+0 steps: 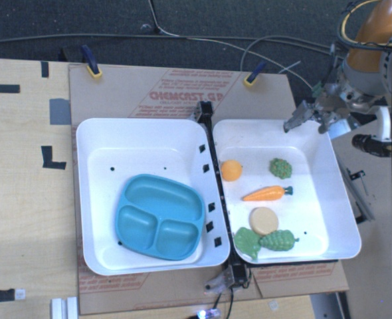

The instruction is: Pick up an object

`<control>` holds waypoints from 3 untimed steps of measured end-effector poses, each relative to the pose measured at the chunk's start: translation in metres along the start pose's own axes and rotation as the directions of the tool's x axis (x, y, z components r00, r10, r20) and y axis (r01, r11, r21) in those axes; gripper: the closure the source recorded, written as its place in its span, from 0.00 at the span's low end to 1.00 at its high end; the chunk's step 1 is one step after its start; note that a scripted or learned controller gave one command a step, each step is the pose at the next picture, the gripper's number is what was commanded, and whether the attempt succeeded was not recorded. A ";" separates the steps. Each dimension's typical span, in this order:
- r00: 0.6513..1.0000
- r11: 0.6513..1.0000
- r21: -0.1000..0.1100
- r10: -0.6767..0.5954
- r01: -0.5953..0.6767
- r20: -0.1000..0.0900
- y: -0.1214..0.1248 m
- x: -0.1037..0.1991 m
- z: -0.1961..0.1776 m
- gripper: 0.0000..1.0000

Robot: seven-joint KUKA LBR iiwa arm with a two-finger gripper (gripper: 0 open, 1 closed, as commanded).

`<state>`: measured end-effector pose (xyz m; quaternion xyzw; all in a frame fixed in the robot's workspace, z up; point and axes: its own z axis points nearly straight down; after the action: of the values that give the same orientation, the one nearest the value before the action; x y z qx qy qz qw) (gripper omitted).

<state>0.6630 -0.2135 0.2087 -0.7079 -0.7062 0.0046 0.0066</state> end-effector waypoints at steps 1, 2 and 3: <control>1.000 1.000 -0.015 -0.003 0.003 0.003 0.003 0.001 -0.010 0.00; 1.000 1.000 -0.010 -0.004 0.004 0.003 -0.003 0.009 0.043 0.00; 1.000 1.000 -0.010 -0.004 0.004 0.004 -0.008 0.017 0.092 0.00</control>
<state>0.6538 -0.1966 0.1169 -0.7066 -0.7076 0.0023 0.0018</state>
